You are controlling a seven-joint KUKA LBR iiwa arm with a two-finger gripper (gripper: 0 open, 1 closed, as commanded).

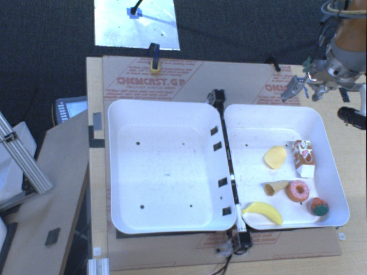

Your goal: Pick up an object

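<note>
Several toy foods lie in the right bin [252, 132]: a pale yellow round piece [275, 157], a red-and-white cake slice [303, 158], a tan cone [276, 187], a pink donut [297, 191], a yellow banana [264, 212] and a red-and-green fruit [319, 207]. My gripper [303, 91] hangs above the bin's far right corner, beyond the rim and well away from the foods. It is open with nothing between its fingers. The grey arm with its orange band [350, 36] comes in from the upper right.
The left bin [120, 153] sits beside the right one, with a black-clipped divider [225, 153] between them. Both rest on a cardboard sheet [172, 79]. A shiny metal plate [136, 15] lies at the back left.
</note>
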